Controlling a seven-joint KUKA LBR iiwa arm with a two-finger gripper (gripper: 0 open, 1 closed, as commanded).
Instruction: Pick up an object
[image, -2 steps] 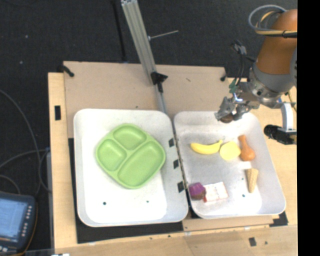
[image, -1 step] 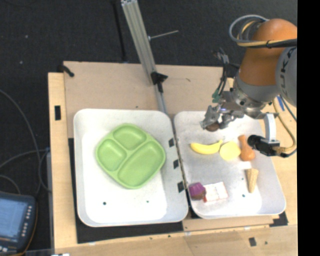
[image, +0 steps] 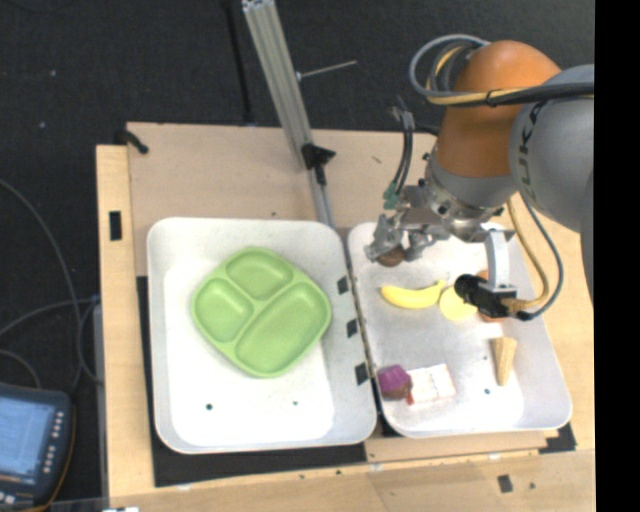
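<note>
You are looking down on a tan surface (image: 220, 170) that carries 2 shallow white bins side by side. The left bin (image: 175, 405) holds 1 green plate (image: 262, 312) divided into 3 compartments. The right bin (image: 545, 400) holds 5 loose things that you could pick. There is 1 yellow banana (image: 410, 296) near the bin's upper left, and 1 round pale-yellow piece (image: 458, 308) sits just beside the banana's right end. There is 1 tan cone (image: 503, 358) toward the right wall, and 1 small purple block (image: 394, 380) lies at the lower left. Touching that block on its right is 1 white box (image: 432, 384) with red print, too small for you to read. The grey arm with its orange band reaches in from the right. Its claw (image: 392, 248) hangs over the upper left corner of the right bin, just above the banana in the view. You cannot tell whether the claw is wide or narrow, nor whether the dark patch at its tip is a separate thing. Lettering on the grey arm is cut off at the edge and cannot be read.
</note>
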